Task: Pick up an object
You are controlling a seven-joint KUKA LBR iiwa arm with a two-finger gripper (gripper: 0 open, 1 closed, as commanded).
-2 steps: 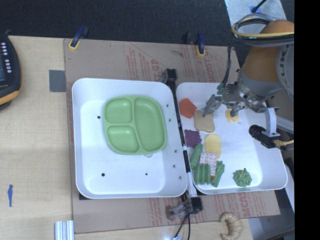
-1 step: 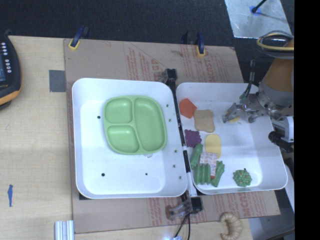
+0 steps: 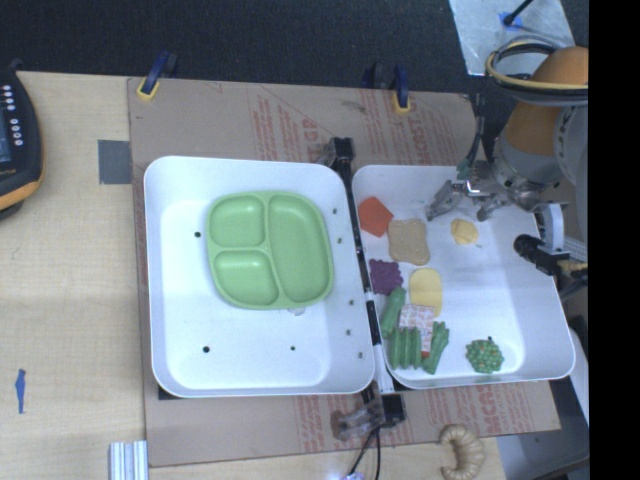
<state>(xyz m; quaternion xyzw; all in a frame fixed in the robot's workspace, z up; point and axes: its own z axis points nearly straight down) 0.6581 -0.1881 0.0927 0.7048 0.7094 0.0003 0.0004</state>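
Cardboard (image 3: pixel 300 128) underlay; red print illegible

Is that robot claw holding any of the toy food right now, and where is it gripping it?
Nothing is held. The gripper hangs open over the right bin, with no item between its jaws; a small yellow piece lies just below it.

From the right I see my arm (image 3: pixel 545 118) reaching in, its tool (image 3: pixel 466 197) hanging low with fingers splayed apart, gripping nothing.
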